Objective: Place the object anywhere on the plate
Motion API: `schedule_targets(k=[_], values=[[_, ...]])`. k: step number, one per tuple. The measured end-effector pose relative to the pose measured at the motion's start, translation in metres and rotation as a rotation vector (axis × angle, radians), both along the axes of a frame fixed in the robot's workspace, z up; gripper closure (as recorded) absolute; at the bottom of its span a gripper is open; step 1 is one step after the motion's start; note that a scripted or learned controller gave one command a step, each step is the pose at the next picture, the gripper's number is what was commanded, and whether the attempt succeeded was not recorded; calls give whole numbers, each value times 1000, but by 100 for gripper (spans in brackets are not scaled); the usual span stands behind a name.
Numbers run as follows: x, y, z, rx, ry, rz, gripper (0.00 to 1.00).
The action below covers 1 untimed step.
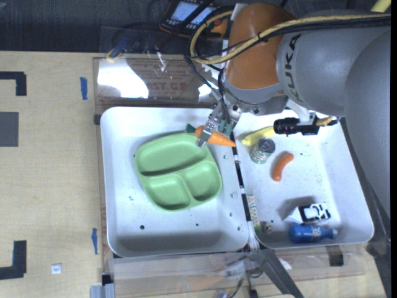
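Nearest to the camera lies a blue bottle (312, 232) at the front of the right bin (347, 166), and just behind it sits a small black and white thing (315, 212) that I cannot name. Farther back in the same bin I see an orange sausage (281, 165), a small round can (263, 150) and a yellow banana (255, 135). I take the green plate (178, 171) in the left bin (118, 185) as my landmark. It has three compartments and nothing lies in them. The carrot (218, 138) is at the back right corner of the plate, right at its rim and close to the wall between the two bins. The tool (211, 131) is down at this same place, and the carrot seems to be between its tips, so I judge that the tool is closed on it, though the contact is small and not very clear. The carrot's long axis runs nearly across the view, slightly slanted; its thin orange end points away from the plate toward the right bin, and what looks like its green top (191, 128) points toward the back edge of the plate. As I judge it, the carrot is brought to the plate but not yet resting inside it. What is left is to move it a little over a compartment, and to let it go there.
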<state>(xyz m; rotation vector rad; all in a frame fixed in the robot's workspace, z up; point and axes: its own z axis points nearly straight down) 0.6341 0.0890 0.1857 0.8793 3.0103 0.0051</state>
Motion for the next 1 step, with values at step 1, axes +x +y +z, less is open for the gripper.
schedule_targets(k=[1], values=[[0,0,0,0,0,0,0]])
